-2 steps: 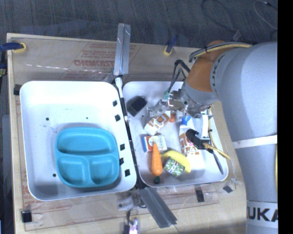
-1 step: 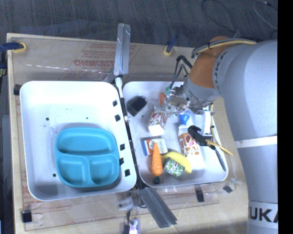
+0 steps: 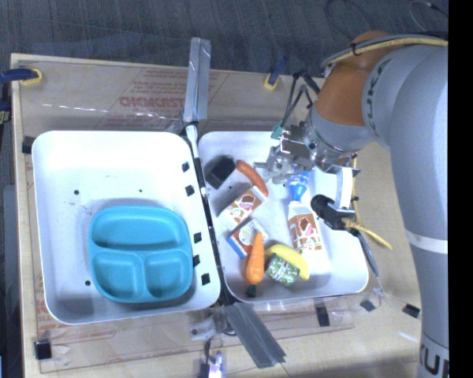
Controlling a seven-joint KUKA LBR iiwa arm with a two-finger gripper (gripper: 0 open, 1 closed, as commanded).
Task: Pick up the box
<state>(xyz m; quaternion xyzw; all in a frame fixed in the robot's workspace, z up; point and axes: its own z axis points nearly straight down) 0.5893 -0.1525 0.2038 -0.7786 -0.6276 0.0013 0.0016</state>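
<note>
A small brown-and-white box (image 3: 243, 205) lies in the middle of the right bin (image 3: 343, 278). A second small box (image 3: 245, 238) with a blue edge lies just in front of it. My gripper (image 3: 278, 164) hangs over the back of the right bin, up and to the right of both boxes and beside the red sausage (image 3: 252, 177). I see nothing held in it. The wrist hides the bin floor right under it.
The right bin also holds a black object (image 3: 218, 170), a carrot (image 3: 255, 260), a banana (image 3: 290, 256), a green packet (image 3: 281, 271) and a white bottle (image 3: 303, 225) with a blue cap. A blue divided tray (image 3: 142, 254) lies in the left bin (image 3: 63, 172).
</note>
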